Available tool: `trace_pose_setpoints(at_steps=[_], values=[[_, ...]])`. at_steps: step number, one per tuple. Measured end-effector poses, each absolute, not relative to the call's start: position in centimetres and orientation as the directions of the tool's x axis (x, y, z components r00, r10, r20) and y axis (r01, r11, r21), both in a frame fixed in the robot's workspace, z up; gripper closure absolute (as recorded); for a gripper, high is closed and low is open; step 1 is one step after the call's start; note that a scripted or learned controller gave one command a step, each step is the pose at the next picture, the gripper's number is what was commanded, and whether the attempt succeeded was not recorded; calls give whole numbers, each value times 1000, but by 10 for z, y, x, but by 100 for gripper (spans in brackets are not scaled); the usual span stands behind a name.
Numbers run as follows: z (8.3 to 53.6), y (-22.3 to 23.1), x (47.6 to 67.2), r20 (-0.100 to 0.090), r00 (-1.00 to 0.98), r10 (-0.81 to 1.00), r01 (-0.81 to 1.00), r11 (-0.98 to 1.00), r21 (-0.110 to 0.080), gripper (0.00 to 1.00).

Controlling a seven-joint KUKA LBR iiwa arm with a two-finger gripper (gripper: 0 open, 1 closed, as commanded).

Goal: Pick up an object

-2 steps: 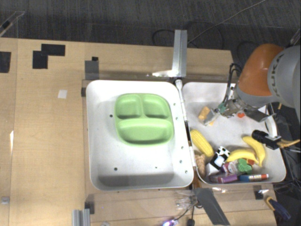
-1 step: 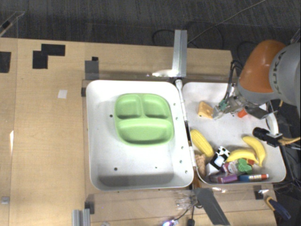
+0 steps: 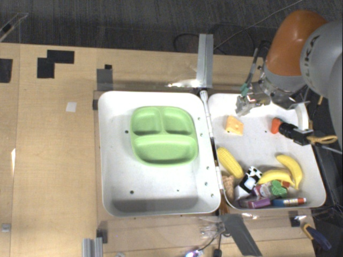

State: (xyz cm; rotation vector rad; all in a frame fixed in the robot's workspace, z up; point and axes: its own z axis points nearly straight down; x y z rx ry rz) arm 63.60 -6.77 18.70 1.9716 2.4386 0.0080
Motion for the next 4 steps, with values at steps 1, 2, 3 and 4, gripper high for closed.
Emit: trace_pose_setpoints(at_steps=[1, 2, 3, 4], values=[[187, -68, 636, -2, -210, 978, 978, 210, 7, 0], [278, -64, 591, 0, 38, 999, 999, -38, 6, 0], [103, -91, 590, 0, -75, 997, 997, 75, 4, 0], [93, -97, 493, -8, -200, 980, 980, 200, 20, 0]])
